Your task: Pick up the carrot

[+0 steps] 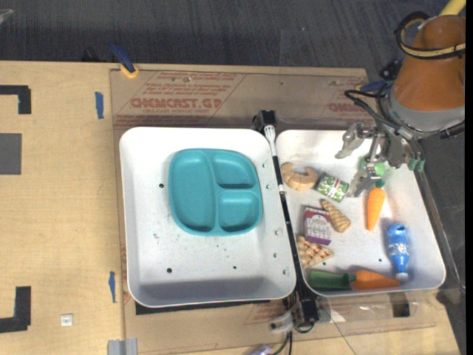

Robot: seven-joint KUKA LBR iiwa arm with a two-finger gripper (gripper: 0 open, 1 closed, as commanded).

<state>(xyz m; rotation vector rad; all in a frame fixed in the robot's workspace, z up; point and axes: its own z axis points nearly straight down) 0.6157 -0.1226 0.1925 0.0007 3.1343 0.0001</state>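
The arm point(432, 65) is grey with a broad orange band, black cables looping around it, and a metal gripper point(366, 157) below.

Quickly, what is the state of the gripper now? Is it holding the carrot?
Gripper: open, holding nothing; it hangs just above the carrot in the right bin.

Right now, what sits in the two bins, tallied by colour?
Teal: 1, divided plate
Orange: 2, carrot, second carrot
Tan: 3, bagel, pastry, waffle
Green: 1, can
Blue: 1, bottle
Purple: 1, box
Total: 9
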